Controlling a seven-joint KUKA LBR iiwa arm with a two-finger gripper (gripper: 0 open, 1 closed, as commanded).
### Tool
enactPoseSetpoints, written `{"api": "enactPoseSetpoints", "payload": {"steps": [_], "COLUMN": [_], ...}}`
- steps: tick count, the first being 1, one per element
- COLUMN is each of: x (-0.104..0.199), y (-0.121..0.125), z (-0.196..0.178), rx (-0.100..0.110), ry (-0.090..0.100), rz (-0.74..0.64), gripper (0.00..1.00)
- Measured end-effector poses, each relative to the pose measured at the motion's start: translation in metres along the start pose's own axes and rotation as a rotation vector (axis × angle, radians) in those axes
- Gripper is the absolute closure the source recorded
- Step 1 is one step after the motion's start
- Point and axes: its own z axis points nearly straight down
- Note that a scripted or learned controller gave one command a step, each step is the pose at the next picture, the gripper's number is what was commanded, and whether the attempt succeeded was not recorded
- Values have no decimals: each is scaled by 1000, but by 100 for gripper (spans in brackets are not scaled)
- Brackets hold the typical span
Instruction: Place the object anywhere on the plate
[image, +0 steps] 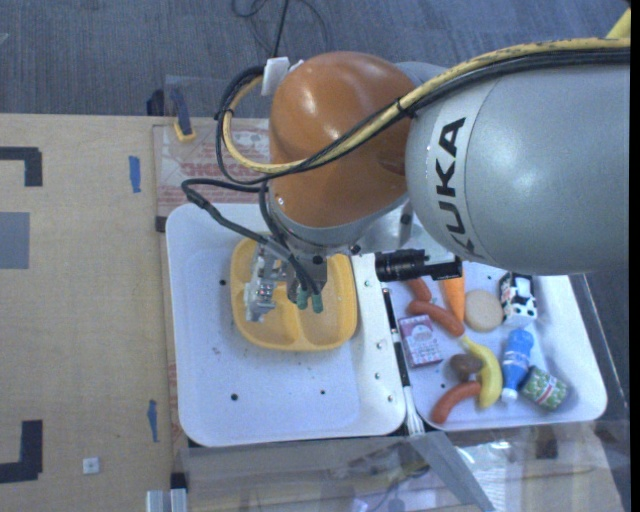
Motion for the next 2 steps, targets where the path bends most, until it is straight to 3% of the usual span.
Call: {"api": "enactPoseSetpoints", "payload": {"steps": [1, 2], "x": [22, 37], "y": [-5, -5], "z": [151, -108], "rx": [0, 0], "ry": [1, -3], "rz": [25, -163], "gripper": [100, 100]}}
